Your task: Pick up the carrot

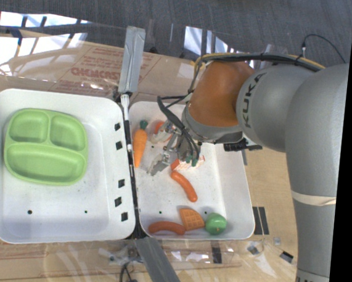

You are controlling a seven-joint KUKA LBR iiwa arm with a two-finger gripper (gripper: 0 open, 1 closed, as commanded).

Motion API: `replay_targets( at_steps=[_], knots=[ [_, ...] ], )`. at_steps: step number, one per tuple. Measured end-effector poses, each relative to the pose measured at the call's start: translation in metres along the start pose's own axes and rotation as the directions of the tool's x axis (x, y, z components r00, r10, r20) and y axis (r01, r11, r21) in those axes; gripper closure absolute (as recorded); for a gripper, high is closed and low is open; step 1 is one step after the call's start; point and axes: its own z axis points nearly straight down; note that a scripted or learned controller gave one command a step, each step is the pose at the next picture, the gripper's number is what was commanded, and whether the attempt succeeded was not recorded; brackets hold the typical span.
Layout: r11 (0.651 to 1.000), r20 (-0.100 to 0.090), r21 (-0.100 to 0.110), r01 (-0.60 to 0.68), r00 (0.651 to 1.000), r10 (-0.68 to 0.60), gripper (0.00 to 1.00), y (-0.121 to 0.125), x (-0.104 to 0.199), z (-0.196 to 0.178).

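1. The carrot (139, 147) lies in the right bin (236, 192), hard against that bin's left wall, in the upper left part of it.
2. Its long axis runs nearly straight up and down the frame. A small green stub sits at the upper end, and the orange body tapers toward the lower end.
3. The gripper (161, 165) hangs just to the right of the carrot, near it but not touching. Its fingers are spread apart with nothing between them.
4. The arm's orange band (214, 94) and grey wrist cover the upper middle of the right bin, so whatever lies beneath is hidden. A small orange-red piece beside the carrot's top is too far covered to name.
5. Lower in the right bin lie an orange sausage-shaped toy (184, 186), a red sausage (166, 228), an orange wedge (191, 219) and a green round toy (216, 223).
6. The left bin (95, 213) holds a green divided plate (45, 146) in its upper left part.
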Motion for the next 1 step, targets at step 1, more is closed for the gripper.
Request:
replay_targets(
  at_steps=[1],
  knots=[
    [0.899,0.005,-0.002,-0.438,0.899,0.438,0.0,-0.0005,-0.0239,0.0062]
  ],
)
